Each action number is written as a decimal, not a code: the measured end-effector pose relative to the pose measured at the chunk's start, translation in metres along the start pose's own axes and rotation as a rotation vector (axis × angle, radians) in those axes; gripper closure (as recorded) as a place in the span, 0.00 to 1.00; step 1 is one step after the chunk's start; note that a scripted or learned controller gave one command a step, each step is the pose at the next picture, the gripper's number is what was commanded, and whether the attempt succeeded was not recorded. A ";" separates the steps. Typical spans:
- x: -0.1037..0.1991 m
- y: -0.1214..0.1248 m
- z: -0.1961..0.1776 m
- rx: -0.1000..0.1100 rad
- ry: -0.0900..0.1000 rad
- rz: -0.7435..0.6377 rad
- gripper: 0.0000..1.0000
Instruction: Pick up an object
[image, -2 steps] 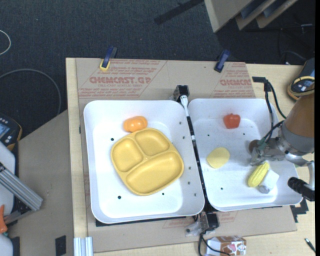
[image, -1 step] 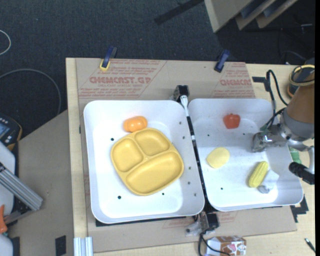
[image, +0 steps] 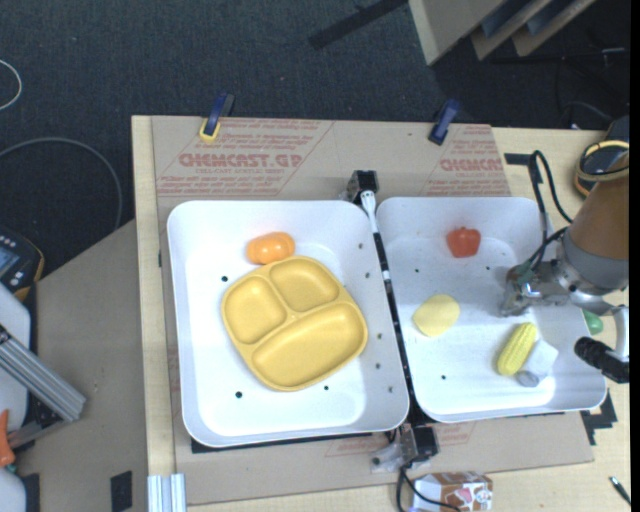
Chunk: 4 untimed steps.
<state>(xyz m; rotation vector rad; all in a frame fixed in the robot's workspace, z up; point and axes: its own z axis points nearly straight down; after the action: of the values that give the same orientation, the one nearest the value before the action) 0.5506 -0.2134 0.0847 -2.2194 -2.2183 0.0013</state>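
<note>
At the right side of the frame the metal hand is low in the right white bin, just above the yellow plastic corn cob. Whether its grip is open I cannot tell. Near it lie a pale yellow lemon and a red pepper.

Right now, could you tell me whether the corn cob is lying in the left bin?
No, the corn cob lies in the right bin.
</note>
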 end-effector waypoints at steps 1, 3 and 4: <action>0.010 -0.016 0.000 0.000 0.000 0.000 1.00; 0.195 -0.044 -0.102 -0.006 0.002 -0.012 1.00; 0.200 -0.071 -0.233 -0.018 -0.001 -0.004 1.00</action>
<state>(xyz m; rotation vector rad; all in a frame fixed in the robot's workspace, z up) 0.4801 -0.0134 0.3188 -2.2240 -2.2324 -0.0178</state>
